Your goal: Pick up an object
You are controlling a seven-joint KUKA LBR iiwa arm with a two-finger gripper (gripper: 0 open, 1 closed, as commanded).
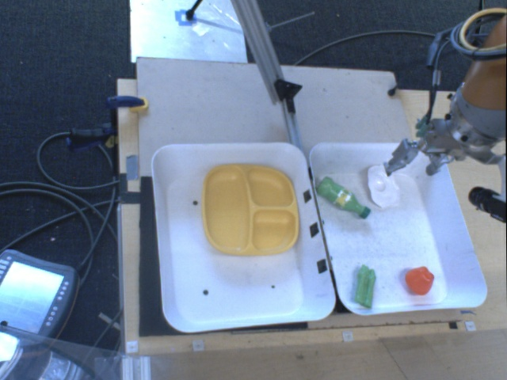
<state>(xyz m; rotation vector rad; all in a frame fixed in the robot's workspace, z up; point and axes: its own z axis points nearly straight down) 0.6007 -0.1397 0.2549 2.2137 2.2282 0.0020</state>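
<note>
The right bin [463, 236] holds several objects. A green bottle [342, 197] lies on its side near the bin's left wall, and a small white object [384, 187] sits just right of it. A green oblong piece [365, 285] and a red rounded object [420, 280] rest near the front edge. My gripper [417, 161] hangs over the back of the right bin, open, with nothing between its spread fingers. Its left fingertip [394, 165] is just above the white object's upper edge.
The left bin [174, 283] holds a yellow divided plate [250, 209]. A slanted metal pole [265, 42] crosses the back of the bench. Cables and a tablet pendant [28, 287] lie on the floor at left.
</note>
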